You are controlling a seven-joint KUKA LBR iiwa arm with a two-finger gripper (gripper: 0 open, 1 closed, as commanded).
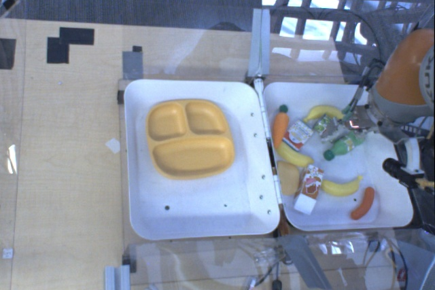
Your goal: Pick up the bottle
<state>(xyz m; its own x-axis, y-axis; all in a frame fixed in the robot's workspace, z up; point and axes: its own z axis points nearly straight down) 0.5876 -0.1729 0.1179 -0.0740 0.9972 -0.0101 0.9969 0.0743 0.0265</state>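
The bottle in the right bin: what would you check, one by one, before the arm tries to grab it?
1. Bottle in sight: ok, it lies on its side in the right bin, green cap toward the left.
2. Room around it: not ok, a banana and a small carton lie close on its left.
3. Arm near the bottle: ok, it hangs over the bin's right side.
4. Claw open and lined up: cannot tell.
5. Bottle already held: cannot tell; nothing shows it between fingers.
6. Yellow tray out of the way: ok, it sits in the left bin.
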